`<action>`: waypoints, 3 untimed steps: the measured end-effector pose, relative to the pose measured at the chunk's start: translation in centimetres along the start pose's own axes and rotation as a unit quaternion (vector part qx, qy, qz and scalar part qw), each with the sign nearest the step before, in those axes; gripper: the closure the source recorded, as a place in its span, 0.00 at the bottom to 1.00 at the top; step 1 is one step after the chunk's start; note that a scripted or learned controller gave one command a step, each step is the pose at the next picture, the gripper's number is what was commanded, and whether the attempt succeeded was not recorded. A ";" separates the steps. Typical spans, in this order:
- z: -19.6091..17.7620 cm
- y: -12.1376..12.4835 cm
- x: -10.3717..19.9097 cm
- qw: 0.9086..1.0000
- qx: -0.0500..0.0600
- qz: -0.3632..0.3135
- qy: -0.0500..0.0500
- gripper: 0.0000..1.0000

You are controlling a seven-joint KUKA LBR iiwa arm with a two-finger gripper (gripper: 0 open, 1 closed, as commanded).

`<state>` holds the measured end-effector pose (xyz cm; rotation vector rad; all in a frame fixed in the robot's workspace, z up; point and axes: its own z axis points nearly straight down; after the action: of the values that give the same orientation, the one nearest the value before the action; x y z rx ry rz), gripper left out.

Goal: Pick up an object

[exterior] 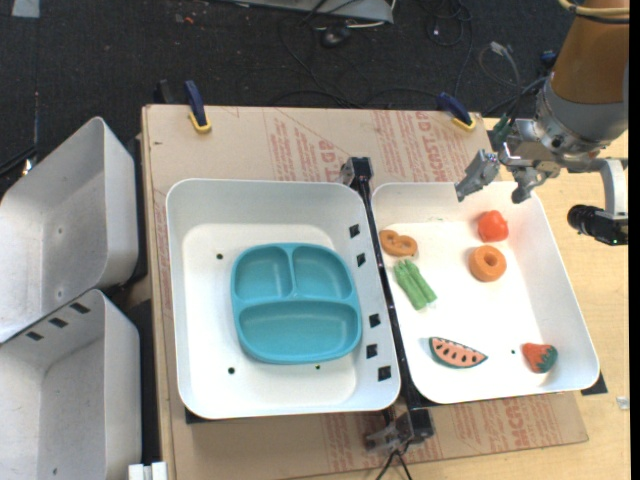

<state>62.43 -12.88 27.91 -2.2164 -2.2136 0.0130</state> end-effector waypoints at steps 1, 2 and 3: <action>-0.8 0.2 0.0 1.000 -0.006 -0.001 -0.001 0.00; 5.0 0.3 1.0 1.000 -0.004 -0.002 0.000 0.00; 11.0 1.1 0.9 1.000 -0.005 -0.001 0.000 0.00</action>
<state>63.44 -11.98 16.92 -2.2202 -2.2199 0.0037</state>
